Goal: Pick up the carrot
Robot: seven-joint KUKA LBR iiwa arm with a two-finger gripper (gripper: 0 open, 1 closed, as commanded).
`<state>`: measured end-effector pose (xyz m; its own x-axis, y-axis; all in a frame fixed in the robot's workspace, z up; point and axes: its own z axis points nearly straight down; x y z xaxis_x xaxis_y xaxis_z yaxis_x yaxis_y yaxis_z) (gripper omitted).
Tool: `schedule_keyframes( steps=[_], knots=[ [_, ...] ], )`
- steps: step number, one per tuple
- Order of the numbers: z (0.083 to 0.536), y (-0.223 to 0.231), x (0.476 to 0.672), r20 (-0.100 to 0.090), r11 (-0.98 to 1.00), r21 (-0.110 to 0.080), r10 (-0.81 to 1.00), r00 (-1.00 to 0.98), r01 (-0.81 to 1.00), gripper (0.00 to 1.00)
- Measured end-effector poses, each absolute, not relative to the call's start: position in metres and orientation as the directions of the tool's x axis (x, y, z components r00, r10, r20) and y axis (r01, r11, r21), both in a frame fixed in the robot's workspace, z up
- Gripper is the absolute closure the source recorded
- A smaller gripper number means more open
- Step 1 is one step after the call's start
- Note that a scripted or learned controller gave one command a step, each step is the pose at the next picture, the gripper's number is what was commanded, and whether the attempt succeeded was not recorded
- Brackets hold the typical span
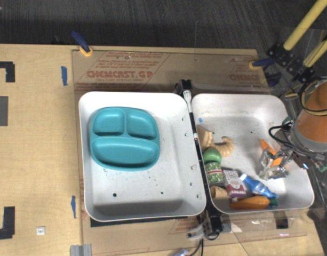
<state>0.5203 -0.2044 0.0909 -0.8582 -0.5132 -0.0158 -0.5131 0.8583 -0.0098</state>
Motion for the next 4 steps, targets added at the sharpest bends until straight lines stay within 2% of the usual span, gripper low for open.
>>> schedule_keyframes(
  steps=[2,3,4],
  knots=[
    [0.114,-0.201,0.527,-0.032,0.857,-0.019,-0.515,-0.857,-0.515,1.00],
    [0.090,-0.208,0.531,-0.011,0.602,-0.011,-0.799,-0.602,-0.799,1.00],
    [0.102,-0.206,0.535,-0.019,0.604,-0.018,-0.797,-0.604,-0.797,1.00]
  ],
)
